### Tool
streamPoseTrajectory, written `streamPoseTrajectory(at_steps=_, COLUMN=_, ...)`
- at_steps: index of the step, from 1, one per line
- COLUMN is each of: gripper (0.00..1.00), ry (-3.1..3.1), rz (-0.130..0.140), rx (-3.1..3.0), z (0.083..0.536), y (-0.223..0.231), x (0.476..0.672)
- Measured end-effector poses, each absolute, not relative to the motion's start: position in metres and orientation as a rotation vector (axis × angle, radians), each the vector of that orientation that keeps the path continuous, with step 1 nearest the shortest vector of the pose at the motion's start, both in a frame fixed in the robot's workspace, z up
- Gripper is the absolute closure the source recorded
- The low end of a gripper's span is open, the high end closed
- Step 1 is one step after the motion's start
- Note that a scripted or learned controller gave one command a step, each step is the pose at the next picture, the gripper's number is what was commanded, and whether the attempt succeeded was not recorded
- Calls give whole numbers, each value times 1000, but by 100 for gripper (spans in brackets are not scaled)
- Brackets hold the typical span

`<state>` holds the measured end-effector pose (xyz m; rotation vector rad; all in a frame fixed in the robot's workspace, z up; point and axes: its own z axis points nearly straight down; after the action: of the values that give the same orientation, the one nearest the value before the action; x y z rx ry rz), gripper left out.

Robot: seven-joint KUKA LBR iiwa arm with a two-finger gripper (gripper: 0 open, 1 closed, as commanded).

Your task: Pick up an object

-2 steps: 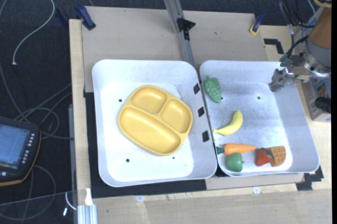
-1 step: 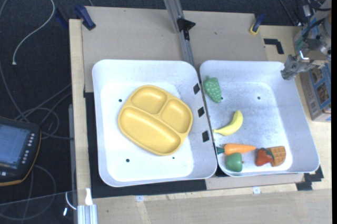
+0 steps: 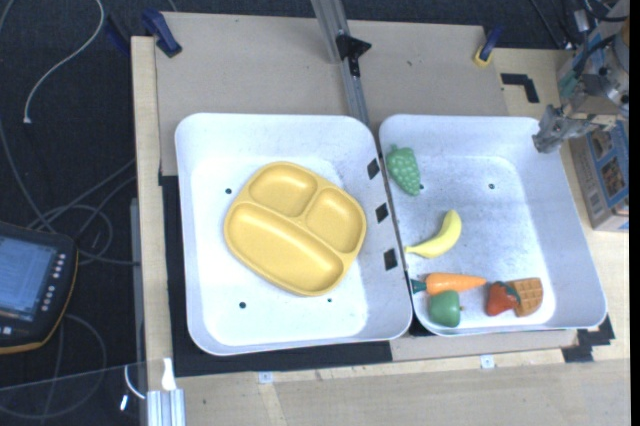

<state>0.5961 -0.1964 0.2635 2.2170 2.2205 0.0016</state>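
The right bin (image 3: 500, 164) holds a bunch of green grapes (image 3: 404, 169) near its left wall and a yellow banana (image 3: 440, 236) in the middle. Along its front edge lie an orange carrot (image 3: 455, 282), a green pepper (image 3: 444, 310), a red fruit (image 3: 499, 299) and a brown waffle-like piece (image 3: 527, 295). My gripper (image 3: 552, 130) hangs over the bin's far right corner, well away from all of these. Nothing shows in its grasp.
The left bin (image 3: 200, 214) carries a yellow divided plate (image 3: 295, 227). A metal pole (image 3: 330, 4) slants from the top down to the gap between the bins. A tablet (image 3: 25, 284) and cables lie on the floor at left.
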Motion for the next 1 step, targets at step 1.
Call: streamPoseTrajectory(at_steps=1, gripper=100, ry=2229, rz=3, rx=2215, z=269, y=-148, x=603)
